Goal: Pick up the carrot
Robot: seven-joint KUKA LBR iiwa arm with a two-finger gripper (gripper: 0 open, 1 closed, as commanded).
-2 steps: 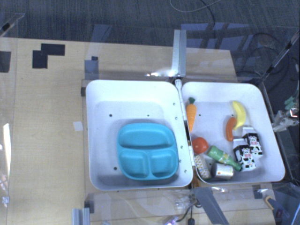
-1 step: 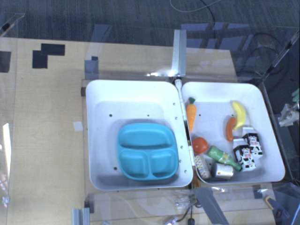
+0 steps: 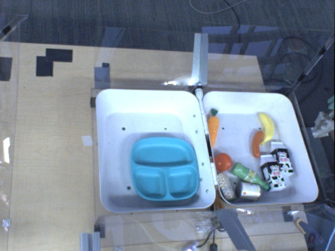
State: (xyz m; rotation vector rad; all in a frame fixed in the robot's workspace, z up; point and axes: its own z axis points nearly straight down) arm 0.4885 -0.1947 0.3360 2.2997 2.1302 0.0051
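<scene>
The carrot (image 3: 213,128) is orange with a small green top. It lies in the right bin (image 3: 238,106), close against the bin's left wall, with its green end pointing to the far side. Nothing touches it, and white bin floor shows to its right.
A red tomato (image 3: 223,161) sits just in front of the carrot. Farther right are a yellow banana (image 3: 267,126), an orange-red piece (image 3: 256,143), a green bottle (image 3: 249,173), a metal can (image 3: 250,191) and black-and-white cartons (image 3: 277,169). The left bin (image 3: 112,114) holds a blue sectioned plate (image 3: 165,167).
</scene>
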